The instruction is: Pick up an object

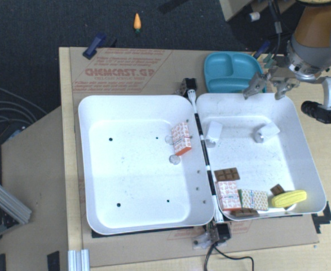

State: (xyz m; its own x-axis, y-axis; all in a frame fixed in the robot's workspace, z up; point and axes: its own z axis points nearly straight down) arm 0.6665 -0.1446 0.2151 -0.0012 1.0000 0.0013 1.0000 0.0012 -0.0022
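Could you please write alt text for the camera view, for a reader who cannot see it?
Open gripper above the right white plastic bin's far edge, holding nothing; a yellow corn cob toy lies in that bin's near corner, a small red-and-white carton in the left white plastic bin.

Camera: single, fixed above the bench [126,72], looking down at a slant.
Facing: toward the far edge of the bench, dark floor [41,16] filling the top of the frame.
Distance: far enough to take in both bins whole, with bench margin all around.
Left bin [97,168]: sits in the middle-left of the frame, whole rim visible.
Right bin [300,145]: sits in the middle-right, near corner close to the lower right of the frame.
Arm [317,27]: enters from the upper right corner, cropped by the frame's top and right.
Gripper [268,88]: seen from above, over the far rim of the right bin.
Overlap: one view, nothing shared with another.
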